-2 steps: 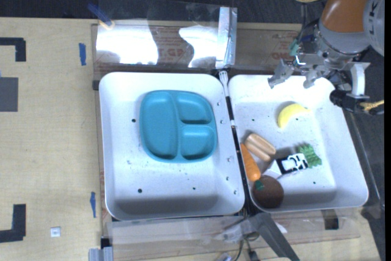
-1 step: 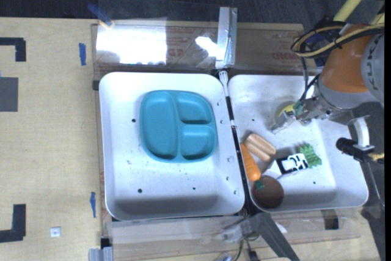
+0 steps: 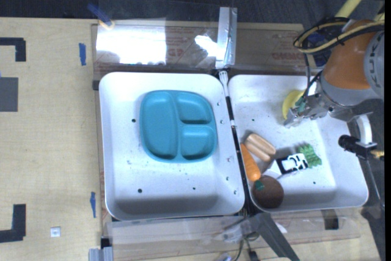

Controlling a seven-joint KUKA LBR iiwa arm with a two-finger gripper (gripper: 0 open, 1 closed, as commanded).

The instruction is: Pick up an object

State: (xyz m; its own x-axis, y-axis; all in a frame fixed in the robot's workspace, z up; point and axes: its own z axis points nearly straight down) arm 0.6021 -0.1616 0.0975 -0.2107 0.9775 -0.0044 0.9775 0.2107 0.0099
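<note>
While jaws (image 3: 300,112) hover by banana (image 3: 291,102), carrot (image 3: 250,166) lies apart.

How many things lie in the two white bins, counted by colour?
Blue: 1, the divided plate in the left bin.
Yellow: 1, the yellow item in the right bin.
Tan: 1, the bread roll.
Orange: 1, the carrot.
Brown: 1, the round ball.
Green: 1, the leafy piece.
Black and white: 1, the small block.
Total: 7

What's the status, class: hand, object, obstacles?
Hand low in right bin, at the yellow item. No grasp seen. Carrot, bread roll, brown ball lie apart.
</note>
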